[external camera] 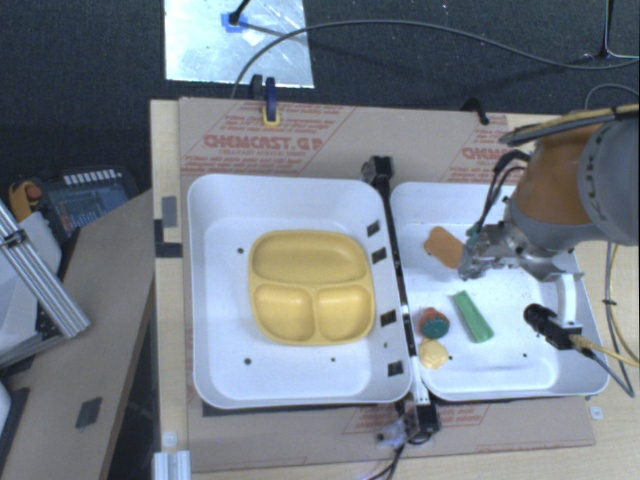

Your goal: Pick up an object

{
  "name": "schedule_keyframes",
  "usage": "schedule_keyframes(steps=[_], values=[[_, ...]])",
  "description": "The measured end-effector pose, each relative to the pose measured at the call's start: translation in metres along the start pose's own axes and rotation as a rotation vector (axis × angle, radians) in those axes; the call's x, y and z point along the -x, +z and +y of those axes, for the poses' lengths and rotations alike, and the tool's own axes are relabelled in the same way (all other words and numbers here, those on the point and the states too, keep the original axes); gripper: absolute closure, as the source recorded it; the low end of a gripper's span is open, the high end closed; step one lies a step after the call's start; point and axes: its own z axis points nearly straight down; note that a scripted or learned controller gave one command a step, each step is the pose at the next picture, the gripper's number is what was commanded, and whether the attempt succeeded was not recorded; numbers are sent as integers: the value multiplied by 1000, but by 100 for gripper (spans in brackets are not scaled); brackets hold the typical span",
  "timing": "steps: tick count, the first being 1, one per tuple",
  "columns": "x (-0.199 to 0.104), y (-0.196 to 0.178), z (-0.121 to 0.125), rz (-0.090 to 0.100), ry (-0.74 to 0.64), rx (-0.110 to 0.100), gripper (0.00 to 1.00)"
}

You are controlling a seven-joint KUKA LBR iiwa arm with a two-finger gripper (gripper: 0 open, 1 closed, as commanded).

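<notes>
Over the right white bin [520, 373], the two-finger gripper [470, 258] is reaching low beside a small orange-brown piece [443, 244], seemingly lining up a grasp; whether it is clamping anything, I cannot tell.

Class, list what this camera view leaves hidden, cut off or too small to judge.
- Gripper: its fingers are too small and dark to tell open or shut.
- Orange object: its right end is covered by the gripper, so contact is unclear.
- Arm: cut off by the right edge.
- Small round pieces: too small to identify.
</notes>
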Motion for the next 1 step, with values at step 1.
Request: schedule_keyframes(steps=[1], values=[[-1, -65, 1, -1, -3, 5, 100]])
